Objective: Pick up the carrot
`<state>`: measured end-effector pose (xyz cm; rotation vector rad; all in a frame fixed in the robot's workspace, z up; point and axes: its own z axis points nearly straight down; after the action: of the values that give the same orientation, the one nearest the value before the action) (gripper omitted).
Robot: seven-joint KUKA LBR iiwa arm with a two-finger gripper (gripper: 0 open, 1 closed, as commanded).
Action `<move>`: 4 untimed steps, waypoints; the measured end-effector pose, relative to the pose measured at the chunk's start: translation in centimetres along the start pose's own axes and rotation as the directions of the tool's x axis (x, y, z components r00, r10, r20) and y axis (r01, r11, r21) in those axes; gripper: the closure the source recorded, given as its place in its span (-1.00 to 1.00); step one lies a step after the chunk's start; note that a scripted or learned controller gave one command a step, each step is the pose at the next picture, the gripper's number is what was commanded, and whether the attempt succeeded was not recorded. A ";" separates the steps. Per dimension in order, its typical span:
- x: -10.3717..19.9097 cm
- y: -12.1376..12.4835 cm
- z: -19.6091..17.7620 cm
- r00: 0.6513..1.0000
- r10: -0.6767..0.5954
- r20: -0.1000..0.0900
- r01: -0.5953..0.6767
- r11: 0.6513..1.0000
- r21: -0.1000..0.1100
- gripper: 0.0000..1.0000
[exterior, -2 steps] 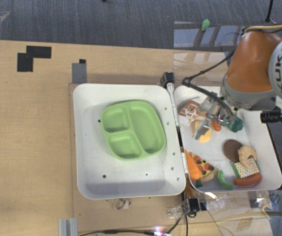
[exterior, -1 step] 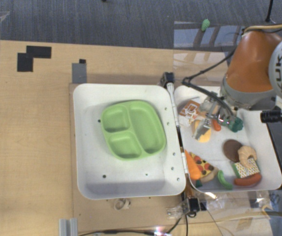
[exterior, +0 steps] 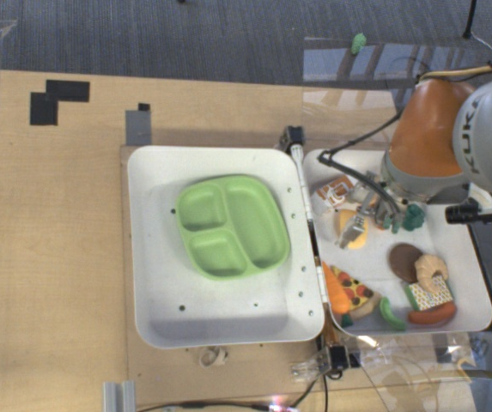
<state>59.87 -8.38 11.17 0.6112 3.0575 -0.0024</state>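
From my seat the job looks barely begun; the carrot [exterior: 337, 292] lies untouched at the lower left corner of the right bin [exterior: 477, 269], against the pizza slice [exterior: 359, 294]; my gripper [exterior: 355, 228] hangs in the upper middle of that bin, over a yellowish item [exterior: 354, 234], well apart from the carrot; I cannot tell its state; reaching, grasping and lifting all remain.

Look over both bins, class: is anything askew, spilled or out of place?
Nothing is spilled or broken. The green divided plate sits turned at an angle in the left bin. The toy food crowds the right bin, with the carrot jammed against its left wall beside the pizza slice.
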 end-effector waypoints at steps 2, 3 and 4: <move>0.4 -0.7 1.8 0.983 0.182 0.000 -0.182 0.983 -0.005 -1.00; 0.2 -0.5 0.7 0.984 0.177 0.004 -0.177 0.984 -0.008 1.00; 5.5 4.2 -8.0 0.983 0.185 -0.011 -0.185 0.983 -0.004 1.00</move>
<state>56.23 -2.29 19.01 0.8951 2.9960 0.0120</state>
